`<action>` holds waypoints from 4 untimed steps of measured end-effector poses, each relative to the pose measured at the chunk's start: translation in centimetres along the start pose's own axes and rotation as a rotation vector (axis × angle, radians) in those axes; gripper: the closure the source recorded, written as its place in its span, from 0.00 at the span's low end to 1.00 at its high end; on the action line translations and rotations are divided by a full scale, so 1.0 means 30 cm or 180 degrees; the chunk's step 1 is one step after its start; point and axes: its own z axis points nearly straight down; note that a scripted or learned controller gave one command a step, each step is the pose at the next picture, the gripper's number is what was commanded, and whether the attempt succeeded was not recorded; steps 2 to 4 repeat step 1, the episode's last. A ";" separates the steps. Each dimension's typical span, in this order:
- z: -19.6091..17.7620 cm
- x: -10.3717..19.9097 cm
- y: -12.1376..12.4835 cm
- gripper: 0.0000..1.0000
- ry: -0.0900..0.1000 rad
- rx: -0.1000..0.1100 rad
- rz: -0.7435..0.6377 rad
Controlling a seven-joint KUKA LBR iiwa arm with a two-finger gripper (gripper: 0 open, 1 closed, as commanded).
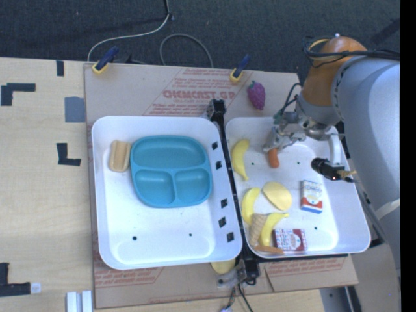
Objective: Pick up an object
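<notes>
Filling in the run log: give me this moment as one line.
arm: over right bin | gripper: at orange carrot, grasp unclear | left bin: blue plate, bread | outside bins: grapes

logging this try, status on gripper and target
Gripper low in right bin, at small orange piece; grasp unclear. Banana to its left, apart. Nothing blocking.

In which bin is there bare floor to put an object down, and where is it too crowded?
Left bin: bare floor in front of the blue tray, along the near wall. Right bin: a small patch between the carton and the near wall. Crowded around the bananas, cone and red box.
</notes>
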 end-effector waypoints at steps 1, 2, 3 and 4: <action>-0.342 0.275 -0.085 1.00 0.0005 -0.0063 -0.0005; -0.342 0.275 -0.085 1.00 0.0005 -0.0063 -0.0005; -0.342 0.275 -0.085 1.00 0.0005 -0.0063 -0.0005; -0.342 0.275 -0.085 1.00 0.0005 -0.0063 -0.0005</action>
